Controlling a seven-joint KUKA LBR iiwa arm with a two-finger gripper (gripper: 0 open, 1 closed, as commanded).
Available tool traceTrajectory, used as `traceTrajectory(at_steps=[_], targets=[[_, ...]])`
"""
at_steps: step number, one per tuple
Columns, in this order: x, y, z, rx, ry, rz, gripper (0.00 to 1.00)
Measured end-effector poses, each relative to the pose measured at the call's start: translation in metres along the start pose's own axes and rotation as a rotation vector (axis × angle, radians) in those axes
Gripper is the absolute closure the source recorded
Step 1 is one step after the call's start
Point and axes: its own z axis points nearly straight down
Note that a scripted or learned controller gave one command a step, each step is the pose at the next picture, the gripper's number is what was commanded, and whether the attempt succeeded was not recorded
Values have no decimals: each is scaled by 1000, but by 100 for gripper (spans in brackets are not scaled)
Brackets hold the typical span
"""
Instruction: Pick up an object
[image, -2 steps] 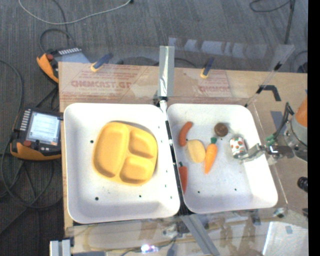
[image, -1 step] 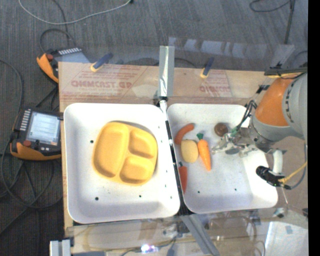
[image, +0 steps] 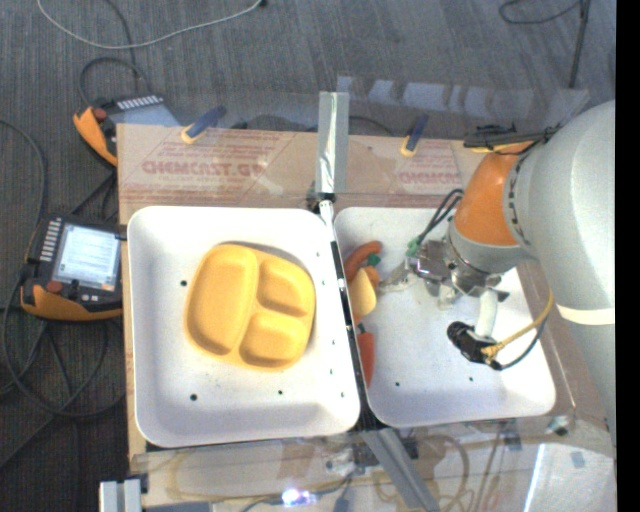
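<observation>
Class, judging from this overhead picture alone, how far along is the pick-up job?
Done: the arm has reached over the right bin. In hand: nothing visibly; the end effector sits apart from the orange items at the bin's left wall. Left: grasping and lifting one. The yellow tray lies in the left bin.

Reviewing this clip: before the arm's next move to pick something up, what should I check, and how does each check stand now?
1. Arm over a bin: ok, the gripper hangs above the right bin.
2. Something between the fingers: cannot tell, the wrist hides them.
3. Targets in the right bin: ok, carrot and a yellow piece lie by its left wall.
4. Gripper lined up with them: not ok, it sits off to their right.
5. Yellow tray in the left bin: ok, lying flat.
6. Cable near the wrist: cannot tell if it will snag.
</observation>
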Motion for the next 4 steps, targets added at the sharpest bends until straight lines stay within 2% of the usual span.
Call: traceTrajectory(at_steps=[1,2,3,4], targets=[[19,73,4,40,-4,-153,0],[34,73,3,18,-9,-271,0],[35,72,-6,25,-9,-274,100],[34,73,-6,25,-11,-275,0]])
